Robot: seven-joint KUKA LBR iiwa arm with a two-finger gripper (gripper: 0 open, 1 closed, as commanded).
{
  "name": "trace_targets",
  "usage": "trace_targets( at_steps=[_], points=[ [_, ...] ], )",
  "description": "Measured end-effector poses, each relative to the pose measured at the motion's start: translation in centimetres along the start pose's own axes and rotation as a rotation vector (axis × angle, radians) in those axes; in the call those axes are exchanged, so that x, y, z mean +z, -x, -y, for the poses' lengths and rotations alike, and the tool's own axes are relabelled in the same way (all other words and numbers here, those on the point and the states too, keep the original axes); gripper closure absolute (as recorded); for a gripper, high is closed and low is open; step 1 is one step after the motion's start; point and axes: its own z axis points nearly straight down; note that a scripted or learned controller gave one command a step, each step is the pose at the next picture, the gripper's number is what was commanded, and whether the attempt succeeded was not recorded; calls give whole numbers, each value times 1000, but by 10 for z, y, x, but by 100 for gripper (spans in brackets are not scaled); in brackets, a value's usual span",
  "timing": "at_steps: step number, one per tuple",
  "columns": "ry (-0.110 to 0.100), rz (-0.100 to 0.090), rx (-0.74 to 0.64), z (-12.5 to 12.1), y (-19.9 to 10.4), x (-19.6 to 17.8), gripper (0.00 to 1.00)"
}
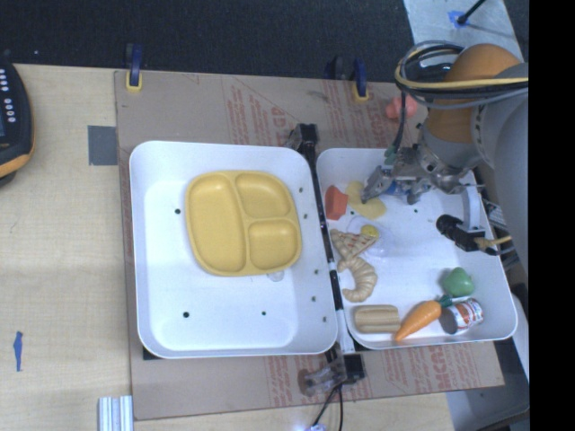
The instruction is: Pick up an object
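My gripper [388,189] hangs over the far left part of the right bin [503,330], open, with nothing seen between its fingers. Just below it lies a small yellow toy piece [370,208], and an orange-red piece [335,202] sits to its left by the bin wall. Nearer the front of that bin are a tan twisted pastry [352,242], a curved croissant [363,282], a hot dog bun [375,317], a carrot [418,320], a green pepper [458,282] and a small can [467,312].
The left bin [162,330] holds a yellow divided plate [243,221]. The arm's grey body and orange band [481,70] stand over the right bin's far right corner. A dark remote-like device [11,119] lies at the bench's left edge.
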Motion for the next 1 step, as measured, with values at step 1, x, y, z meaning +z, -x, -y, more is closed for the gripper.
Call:
trace_targets(
  at_steps=[1],
  points=[
    [-6, 3, -7, 1, 0, -11, 100]
  ],
)
